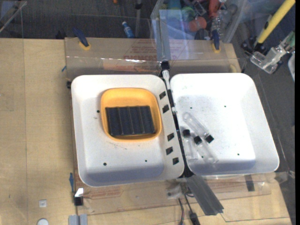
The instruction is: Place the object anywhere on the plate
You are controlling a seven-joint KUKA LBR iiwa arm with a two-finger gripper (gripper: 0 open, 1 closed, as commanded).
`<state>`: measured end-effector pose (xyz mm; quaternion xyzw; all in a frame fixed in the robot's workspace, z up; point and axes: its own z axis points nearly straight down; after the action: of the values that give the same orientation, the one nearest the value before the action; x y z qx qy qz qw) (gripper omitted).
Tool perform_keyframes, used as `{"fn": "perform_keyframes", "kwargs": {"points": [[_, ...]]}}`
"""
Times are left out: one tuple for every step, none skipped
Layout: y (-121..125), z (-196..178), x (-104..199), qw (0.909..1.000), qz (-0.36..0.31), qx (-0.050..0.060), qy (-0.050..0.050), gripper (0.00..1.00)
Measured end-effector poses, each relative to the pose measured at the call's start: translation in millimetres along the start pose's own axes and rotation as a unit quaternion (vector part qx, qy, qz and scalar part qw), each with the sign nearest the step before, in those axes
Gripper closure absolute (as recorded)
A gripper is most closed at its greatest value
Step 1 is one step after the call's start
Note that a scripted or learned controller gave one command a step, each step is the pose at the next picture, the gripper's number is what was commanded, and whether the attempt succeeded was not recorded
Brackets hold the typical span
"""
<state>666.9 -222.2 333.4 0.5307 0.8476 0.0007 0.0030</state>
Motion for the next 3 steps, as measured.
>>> {"fn": "perform_keyframes", "kwargs": {"points": [[2.3,-65.2,0.4,0.9881,-0.154,-0.001,-0.001,1.00],[-4.5,-103.7,4.4,0.9833,-0.182,-0.001,-0.001,1.00],[-2.6,-103.7,4.0,0.9420,-0.336,-0.001,-0.001,1.00]]}}
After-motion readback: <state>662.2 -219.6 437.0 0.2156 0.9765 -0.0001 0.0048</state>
